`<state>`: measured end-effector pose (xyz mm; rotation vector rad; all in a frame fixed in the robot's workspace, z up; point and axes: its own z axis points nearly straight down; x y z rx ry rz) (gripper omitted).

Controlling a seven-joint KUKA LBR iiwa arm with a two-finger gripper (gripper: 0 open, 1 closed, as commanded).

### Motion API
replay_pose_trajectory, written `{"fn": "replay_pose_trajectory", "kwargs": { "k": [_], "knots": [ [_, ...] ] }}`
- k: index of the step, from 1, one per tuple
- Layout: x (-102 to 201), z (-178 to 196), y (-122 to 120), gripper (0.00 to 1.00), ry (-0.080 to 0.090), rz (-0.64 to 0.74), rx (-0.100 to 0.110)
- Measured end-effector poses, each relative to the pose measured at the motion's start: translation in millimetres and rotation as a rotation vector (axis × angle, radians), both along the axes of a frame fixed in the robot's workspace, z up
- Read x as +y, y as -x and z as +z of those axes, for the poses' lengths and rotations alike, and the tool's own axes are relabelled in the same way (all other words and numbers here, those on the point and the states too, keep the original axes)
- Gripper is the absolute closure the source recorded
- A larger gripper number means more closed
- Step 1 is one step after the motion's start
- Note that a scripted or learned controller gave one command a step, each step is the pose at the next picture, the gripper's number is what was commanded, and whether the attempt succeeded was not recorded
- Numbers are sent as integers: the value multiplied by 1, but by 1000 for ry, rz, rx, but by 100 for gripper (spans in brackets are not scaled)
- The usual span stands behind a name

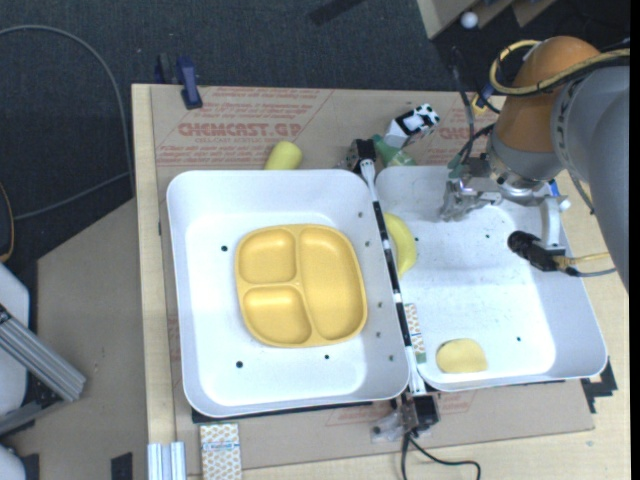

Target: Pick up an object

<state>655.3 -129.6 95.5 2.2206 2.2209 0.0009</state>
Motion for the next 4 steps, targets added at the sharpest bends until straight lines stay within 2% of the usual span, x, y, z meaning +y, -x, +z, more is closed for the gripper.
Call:
{"fn": "replay_pose_trajectory", "kwargs": {
  "k": [1, 2, 3, 4],
  "knots": [
    [0, 0, 0, 0, 0, 0, 0],
    [33, -11, 1, 0, -1, 1, 4],
    [-65, -11, 22, 0, 2, -1, 1],
    [-30, -4, 118, 0, -1, -1, 3]
  ]
}}
